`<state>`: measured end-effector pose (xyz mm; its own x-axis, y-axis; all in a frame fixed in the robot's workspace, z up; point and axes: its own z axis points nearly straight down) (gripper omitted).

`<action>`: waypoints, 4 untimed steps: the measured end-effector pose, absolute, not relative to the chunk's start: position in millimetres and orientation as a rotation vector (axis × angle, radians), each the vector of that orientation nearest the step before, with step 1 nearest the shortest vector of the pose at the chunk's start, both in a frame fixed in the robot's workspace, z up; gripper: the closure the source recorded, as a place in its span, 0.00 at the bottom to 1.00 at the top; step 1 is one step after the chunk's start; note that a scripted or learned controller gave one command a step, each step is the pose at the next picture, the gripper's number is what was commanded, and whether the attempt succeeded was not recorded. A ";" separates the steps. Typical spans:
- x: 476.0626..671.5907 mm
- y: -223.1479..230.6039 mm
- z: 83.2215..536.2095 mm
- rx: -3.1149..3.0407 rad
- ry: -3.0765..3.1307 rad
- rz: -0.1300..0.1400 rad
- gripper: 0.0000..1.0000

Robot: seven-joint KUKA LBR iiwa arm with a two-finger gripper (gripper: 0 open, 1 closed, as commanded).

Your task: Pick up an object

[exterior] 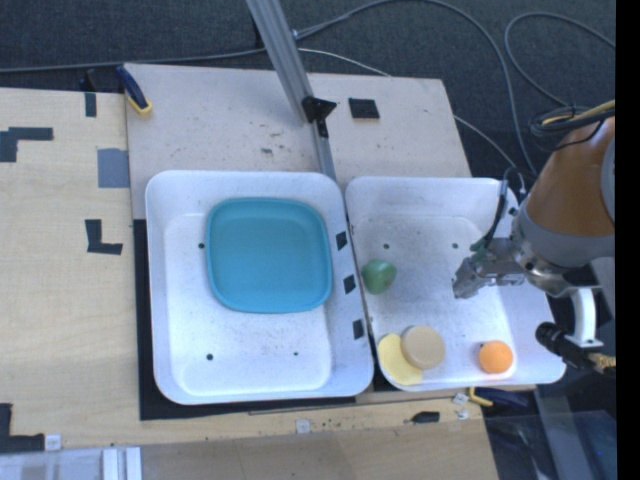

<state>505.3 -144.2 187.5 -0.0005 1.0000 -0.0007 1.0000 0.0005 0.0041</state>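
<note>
Gripper (470, 283) hangs low over the right bin (420, 200), toward its right side, and nothing sits between its fingers; how wide the jaws stand I cannot tell from here. Green ball (379, 275) lies left of it, near the divider. Along the front edge: tan disc (423, 347) resting on a yellow piece (396, 363), orange ball (495, 357) off to the right. Left bin (180, 368) carries a blue plate (268, 254) (no lettering readable anywhere).

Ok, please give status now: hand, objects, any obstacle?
Hand over right bin, holding nothing. Green ball and orange ball nearby. No obstacle.
</note>
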 end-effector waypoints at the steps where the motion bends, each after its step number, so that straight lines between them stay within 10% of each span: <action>1: 501.7 -148.1 230.8 2.219 2.220 0.003 1.00; 2: 502.4 -148.1 282.3 2.219 2.220 0.004 1.00; 4: 523.8 -58.0 246.0 2.219 2.227 -0.002 1.00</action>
<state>523.8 -58.0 246.0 -0.0036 1.0000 0.0006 1.0000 0.0036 -0.0020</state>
